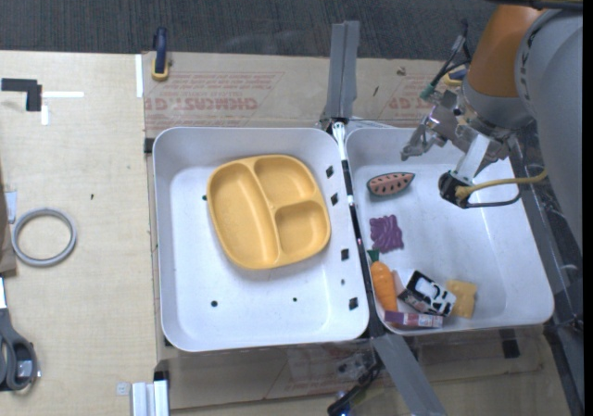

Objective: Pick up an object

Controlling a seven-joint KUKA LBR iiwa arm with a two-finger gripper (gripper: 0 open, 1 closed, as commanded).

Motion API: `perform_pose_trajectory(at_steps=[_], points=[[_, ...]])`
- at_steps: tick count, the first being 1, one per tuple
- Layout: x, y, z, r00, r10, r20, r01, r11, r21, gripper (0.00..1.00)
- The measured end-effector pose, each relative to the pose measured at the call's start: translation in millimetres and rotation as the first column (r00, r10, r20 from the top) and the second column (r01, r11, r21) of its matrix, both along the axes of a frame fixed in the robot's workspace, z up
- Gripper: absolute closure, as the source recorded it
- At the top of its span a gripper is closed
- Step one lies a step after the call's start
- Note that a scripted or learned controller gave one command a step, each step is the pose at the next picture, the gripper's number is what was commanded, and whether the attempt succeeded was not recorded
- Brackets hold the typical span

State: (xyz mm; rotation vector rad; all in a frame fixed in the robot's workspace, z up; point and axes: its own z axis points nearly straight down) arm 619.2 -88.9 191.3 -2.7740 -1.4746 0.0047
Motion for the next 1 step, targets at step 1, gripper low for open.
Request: perform_pose_trajectory(at_steps=[1], points=[[35.2,26.0,-0.4,0.999,0.041,0.0,-0.041,0.999,0.0,0.0]])
